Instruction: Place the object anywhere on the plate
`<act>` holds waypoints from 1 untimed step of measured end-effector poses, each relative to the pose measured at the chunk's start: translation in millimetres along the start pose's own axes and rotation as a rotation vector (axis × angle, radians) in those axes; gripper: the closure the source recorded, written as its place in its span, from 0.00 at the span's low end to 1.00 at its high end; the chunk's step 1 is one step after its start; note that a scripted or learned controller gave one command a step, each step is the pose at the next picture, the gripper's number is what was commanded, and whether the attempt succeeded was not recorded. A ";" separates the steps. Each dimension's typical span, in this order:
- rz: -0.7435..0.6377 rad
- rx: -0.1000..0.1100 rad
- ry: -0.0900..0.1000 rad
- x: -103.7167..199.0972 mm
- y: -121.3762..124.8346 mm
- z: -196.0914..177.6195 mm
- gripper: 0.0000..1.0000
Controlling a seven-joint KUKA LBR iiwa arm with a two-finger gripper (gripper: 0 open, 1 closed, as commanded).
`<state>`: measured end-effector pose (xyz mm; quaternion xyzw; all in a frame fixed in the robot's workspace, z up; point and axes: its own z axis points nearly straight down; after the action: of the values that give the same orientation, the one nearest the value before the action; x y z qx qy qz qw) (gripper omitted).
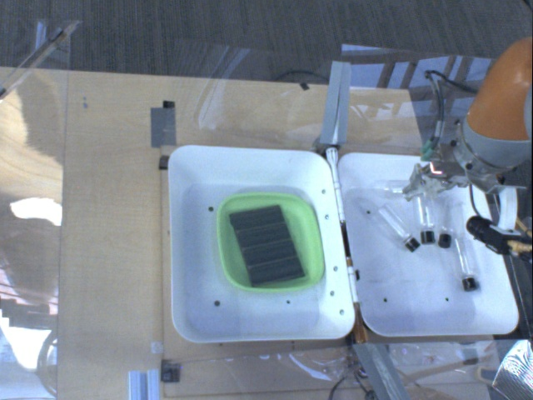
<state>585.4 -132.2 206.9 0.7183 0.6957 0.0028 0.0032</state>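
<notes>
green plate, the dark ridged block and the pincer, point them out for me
green plate [228, 261], camera view, on its bare left rim, in the left bin
dark ridged block [266, 245], camera view, middle of its top face, lying on the plate
pincer [426, 238], camera view, midway between its fingertips, over the right bin

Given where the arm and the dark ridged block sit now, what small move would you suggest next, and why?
The dark grey ridged rectangular block already lies on the green square plate in the left white bin, while the gripper hangs over the right white bin. I would probably just lift the arm a little and stop; placement looks done.
</notes>
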 end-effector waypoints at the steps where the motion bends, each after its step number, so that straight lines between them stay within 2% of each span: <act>1: -0.115 0.005 0.001 52.5 -34.3 22.1 1.00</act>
<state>553.0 -78.6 184.5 0.6771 0.7359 0.0012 0.0012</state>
